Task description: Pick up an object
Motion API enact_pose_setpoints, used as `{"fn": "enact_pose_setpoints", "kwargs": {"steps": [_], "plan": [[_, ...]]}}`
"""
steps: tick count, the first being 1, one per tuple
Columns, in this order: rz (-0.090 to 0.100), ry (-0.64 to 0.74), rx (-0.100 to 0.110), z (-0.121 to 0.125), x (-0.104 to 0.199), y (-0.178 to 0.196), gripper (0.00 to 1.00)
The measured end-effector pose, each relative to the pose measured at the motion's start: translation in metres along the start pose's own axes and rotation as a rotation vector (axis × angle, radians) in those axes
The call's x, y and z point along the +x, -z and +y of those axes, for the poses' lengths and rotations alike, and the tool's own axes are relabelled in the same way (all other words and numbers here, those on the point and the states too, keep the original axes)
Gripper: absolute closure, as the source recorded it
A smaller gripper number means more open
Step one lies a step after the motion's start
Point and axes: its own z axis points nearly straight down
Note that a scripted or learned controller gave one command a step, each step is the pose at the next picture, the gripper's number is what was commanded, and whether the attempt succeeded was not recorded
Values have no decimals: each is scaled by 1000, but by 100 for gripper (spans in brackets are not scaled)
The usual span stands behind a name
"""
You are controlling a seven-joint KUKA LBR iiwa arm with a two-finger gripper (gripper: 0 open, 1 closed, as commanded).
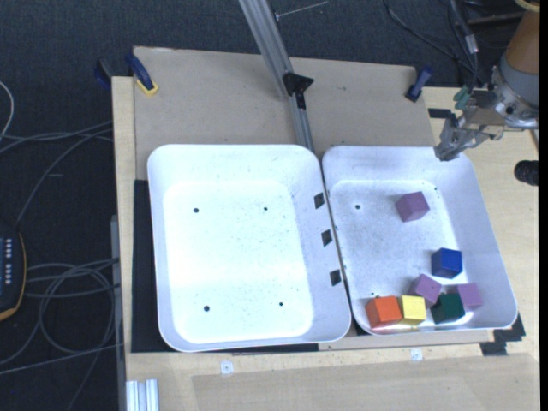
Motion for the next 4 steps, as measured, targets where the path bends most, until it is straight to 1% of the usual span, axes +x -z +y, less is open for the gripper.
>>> {"fn": "enact_pose_setpoints", "kwargs": {"steps": [1, 2, 3, 4], "plan": [[0, 1, -1, -6, 44, 0, 100], [1, 1, 1, -20, 91, -13, 100], [2, 2, -1, -29, 152, -7, 100], [1, 1, 0, -39, 195, -11, 100]]}}
